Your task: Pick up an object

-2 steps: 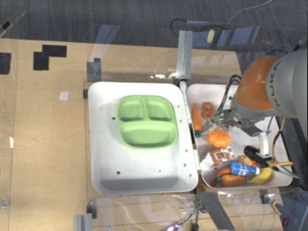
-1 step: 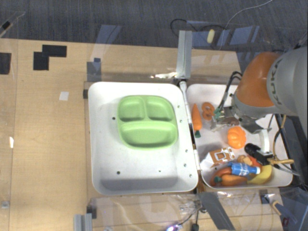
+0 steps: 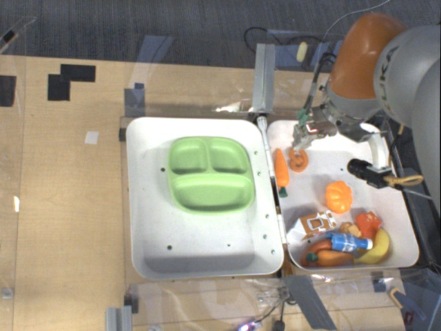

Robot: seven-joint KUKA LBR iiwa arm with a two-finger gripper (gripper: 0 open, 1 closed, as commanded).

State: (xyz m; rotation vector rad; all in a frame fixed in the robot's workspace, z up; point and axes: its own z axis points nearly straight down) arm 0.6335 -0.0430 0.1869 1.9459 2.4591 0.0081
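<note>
Near edge of right bin (image 3: 406, 254): banana (image 3: 377, 248), blue bottle (image 3: 348, 243), small carton (image 3: 317, 223), red toy (image 3: 368, 222). Mid: orange pumpkin (image 3: 338, 196), carrot (image 3: 281, 169) along left wall. Left bin (image 3: 145, 185) holds green divided plate (image 3: 209, 172). Far: gripper (image 3: 301, 142) just above small orange ring (image 3: 298, 160); grip state: cannot tell.

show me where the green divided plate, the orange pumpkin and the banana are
green divided plate (image 3: 210, 173), camera view, on the ridge between its compartments
orange pumpkin (image 3: 338, 196), camera view, on the middle of its body
banana (image 3: 377, 248), camera view, on the middle of its yellow curve
</note>
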